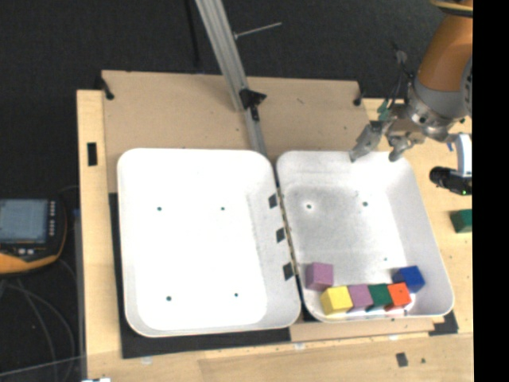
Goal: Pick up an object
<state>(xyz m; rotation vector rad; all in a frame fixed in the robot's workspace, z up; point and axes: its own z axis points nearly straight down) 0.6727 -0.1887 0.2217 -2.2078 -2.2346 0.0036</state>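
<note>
Above the far rim of the right bin (413, 183), the gripper (378, 147) is seen with its fingers spread apart and nothing between them. Along that bin's near wall, well apart from the gripper, seven blocks are gathered: a purple block (319, 274), a yellow block (336, 299), another purple, green, orange, blue and white.
</note>
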